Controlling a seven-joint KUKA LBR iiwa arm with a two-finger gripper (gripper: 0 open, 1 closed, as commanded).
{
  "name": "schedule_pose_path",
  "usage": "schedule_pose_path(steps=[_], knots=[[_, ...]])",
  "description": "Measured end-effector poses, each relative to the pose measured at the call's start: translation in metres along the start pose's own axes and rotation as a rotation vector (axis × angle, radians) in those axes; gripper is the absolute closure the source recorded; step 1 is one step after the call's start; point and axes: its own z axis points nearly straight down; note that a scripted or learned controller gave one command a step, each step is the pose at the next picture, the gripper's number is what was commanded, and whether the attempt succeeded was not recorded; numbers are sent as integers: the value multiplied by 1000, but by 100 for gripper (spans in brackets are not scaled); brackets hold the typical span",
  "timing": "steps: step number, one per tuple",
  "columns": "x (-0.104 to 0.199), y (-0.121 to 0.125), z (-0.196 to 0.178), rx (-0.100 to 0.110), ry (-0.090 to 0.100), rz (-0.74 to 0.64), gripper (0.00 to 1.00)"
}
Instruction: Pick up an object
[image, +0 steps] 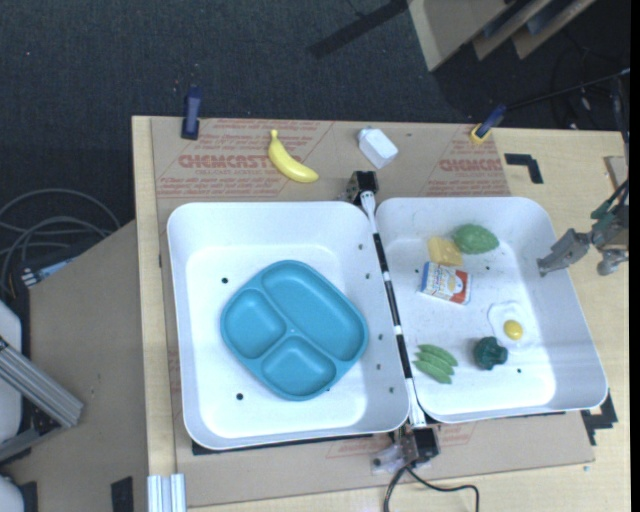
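Note:
The right bin (560, 360) holds several small items: a green leafy piece (474, 239), a yellow block (444, 250), a small white carton with red and blue print (444, 283), a fried egg (508, 324), a dark green broccoli (489, 352) and a green pea pod (435, 361). My gripper (584, 256) hangs over that bin's right rim, to the right of the leafy piece and above the egg. It is open, its fingers spread with nothing between them.
A blue divided plate (292, 327) lies in the left bin (200, 250). On the cardboard behind the bins lie a yellow banana (289, 160) and a small white object (377, 147). A black divider (385, 290) runs between the bins.

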Motion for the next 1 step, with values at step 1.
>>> schedule_pose_path(steps=[1], knots=[[50,-51,160,1,1,1,0]])
